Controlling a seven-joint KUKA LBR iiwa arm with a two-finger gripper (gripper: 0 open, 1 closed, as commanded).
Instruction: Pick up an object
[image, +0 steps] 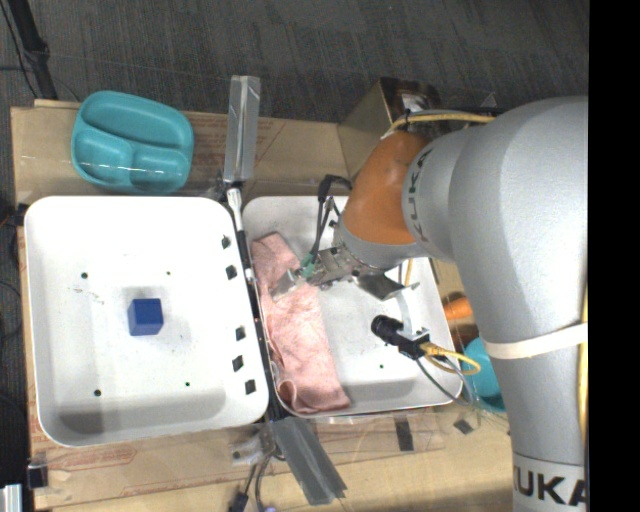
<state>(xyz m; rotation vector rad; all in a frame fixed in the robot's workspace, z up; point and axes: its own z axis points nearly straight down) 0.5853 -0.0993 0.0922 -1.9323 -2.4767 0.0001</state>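
Arm (520, 250) dominates the camera view, nearest the lens: big grey link coming in from the right, orange band (385, 200) above the wrist, covering much of the right bin (400, 395).

Gripper (300, 275) sits low at the upper end of the pink cloth (298, 330), right on its edge. Can't tell from this angle how it's set or whether it has any fabric. Not calling it a grasp.

Cloth lies crumpled along the right bin's left wall, running top to bottom. It's the likely target. Blue cube (146, 316) sits alone in the left bin (60, 230), well apart from the arm. Teal tray (132, 140) is outside the bins, top left.

My read on doing this well: descend onto a raised fold, not the flat edge by the wall; pinch deep enough to catch fabric; lift straight up and check the cloth comes with it. Limp fabric may slip or drag on the wall.
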